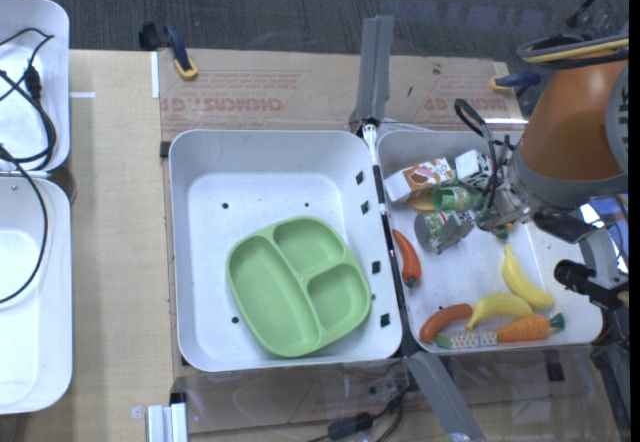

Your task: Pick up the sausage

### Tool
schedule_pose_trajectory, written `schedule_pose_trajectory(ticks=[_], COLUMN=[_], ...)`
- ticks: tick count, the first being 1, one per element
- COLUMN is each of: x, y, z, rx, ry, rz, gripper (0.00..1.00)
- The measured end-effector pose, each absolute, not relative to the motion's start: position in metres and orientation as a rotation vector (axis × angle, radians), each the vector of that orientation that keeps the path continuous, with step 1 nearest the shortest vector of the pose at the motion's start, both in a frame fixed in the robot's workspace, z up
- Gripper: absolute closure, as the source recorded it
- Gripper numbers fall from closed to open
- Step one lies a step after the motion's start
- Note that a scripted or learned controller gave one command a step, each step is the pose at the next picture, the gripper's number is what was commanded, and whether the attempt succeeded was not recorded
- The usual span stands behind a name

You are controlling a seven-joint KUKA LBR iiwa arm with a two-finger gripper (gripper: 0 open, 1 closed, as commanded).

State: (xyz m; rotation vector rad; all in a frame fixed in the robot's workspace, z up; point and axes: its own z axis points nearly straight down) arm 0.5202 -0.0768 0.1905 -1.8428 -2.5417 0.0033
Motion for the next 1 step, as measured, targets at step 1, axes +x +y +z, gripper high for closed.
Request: schedule_pose_trajectory(ticks=[1], x=[0.4775], y=[-0.0089], z=[0.1909], rx=[-1.758], ry=[-2.602], rz=[0.003], gripper=[0.00])
